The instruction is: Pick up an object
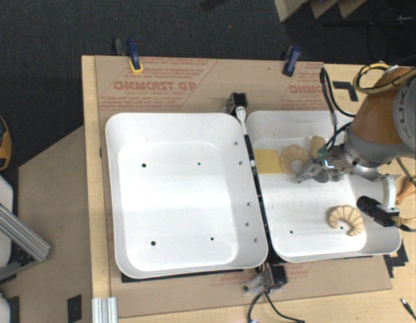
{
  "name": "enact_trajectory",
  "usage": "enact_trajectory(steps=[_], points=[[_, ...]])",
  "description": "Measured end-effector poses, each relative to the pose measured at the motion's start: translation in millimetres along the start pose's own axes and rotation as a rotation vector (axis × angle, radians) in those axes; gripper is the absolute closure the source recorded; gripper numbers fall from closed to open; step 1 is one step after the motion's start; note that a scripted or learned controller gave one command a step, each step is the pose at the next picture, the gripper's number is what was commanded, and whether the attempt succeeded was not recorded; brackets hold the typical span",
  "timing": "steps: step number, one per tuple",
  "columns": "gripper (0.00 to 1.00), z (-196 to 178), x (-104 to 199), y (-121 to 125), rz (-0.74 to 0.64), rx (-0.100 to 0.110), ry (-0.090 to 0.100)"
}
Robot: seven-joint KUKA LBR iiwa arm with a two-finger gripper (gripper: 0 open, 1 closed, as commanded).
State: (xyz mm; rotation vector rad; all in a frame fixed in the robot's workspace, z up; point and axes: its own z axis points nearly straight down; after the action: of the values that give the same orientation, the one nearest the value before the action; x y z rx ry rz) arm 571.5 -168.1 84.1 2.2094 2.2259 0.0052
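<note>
2 white bins are sitting side by side, and the gripper point(310, 172) is hovering low in the right bin point(309, 244). Its fingers are blurring together, so I cannot tell their state. A tan croissant-like piece point(295, 159) is lying just left of it, nearly touching.

A tan croissant point(347, 219), a yellow sponge point(266, 161) and perhaps two beige pastries point(295, 157) lie in the right bin point(289, 241).

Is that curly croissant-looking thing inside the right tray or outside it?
Inside. The croissant-shaped piece lies on the white floor of the right bin, near its front right corner, apart from the tool.
</note>
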Motion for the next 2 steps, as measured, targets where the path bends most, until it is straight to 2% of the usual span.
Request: enact_trajectory(steps=[1, 2], points=[[0.0, -11.4, -55.5, 65.9, 0.006, 0.004, 0.007], [1.0, -22.5, -54.5, 65.0, 0.002, 0.002, 0.0]])
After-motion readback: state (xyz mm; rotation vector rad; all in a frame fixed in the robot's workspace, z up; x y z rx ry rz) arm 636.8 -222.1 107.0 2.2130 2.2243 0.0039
